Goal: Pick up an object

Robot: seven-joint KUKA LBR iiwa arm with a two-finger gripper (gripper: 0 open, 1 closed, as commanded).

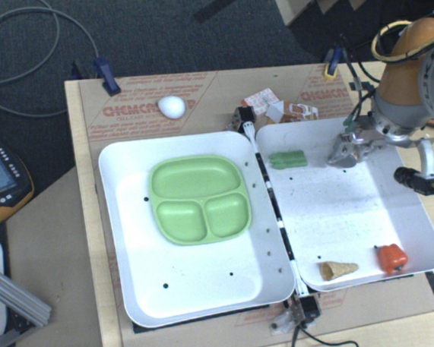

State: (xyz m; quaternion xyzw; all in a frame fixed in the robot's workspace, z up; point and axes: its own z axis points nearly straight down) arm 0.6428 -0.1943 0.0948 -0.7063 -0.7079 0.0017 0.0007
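In the right bin (343, 218) a flat green block (287, 159) lies near the far left corner. A tan cone-shaped piece (338, 269) and a red pepper-like toy (392, 257) rest along the near edge. My gripper (343, 157) hangs over the bin's far right part, to the right of the green block and apart from it. Nothing shows between its fingers. The left bin (129, 215) holds a green three-compartment plate (200, 198).
A white egg-shaped object (171, 106) sits on the cardboard behind the left bin. Crumpled wrappers (272, 106) lie behind the seam between the bins. Blue clamps (105, 74) hold the board's far edge. The middle of the right bin is bare.
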